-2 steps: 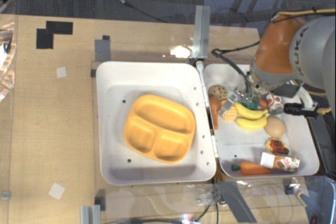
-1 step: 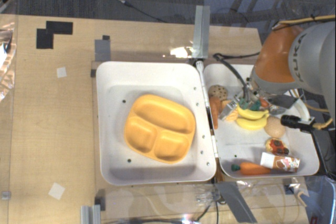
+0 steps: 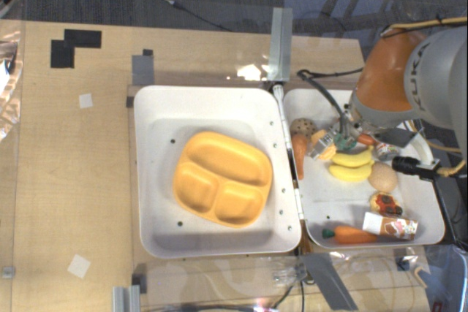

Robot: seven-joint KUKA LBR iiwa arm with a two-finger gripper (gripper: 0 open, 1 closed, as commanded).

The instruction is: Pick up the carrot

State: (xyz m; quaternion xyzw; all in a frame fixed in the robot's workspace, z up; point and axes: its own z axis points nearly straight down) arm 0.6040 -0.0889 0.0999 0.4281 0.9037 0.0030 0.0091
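Note:
An orange carrot with a green top (image 3: pixel 352 234) lies flat along the near wall of the right bin (image 3: pixel 431 230). A second orange, carrot-like piece (image 3: pixel 299 154) lies along that bin's left wall. My gripper (image 3: pixel 342 138) hangs low over the middle of the right bin, just above the yellow bananas (image 3: pixel 351 166). It is to the right of the orange piece at the left wall and well behind the green-topped carrot. Small coloured items crowd around its tip.
The right bin also holds a beige potato-like lump (image 3: pixel 382 177), a white and red packet (image 3: pixel 392 226), a small red and yellow item (image 3: pixel 383 202) and a brown piece (image 3: pixel 301 127). A yellow divided plate (image 3: pixel 223 177) sits in the left bin (image 3: pixel 157 157).

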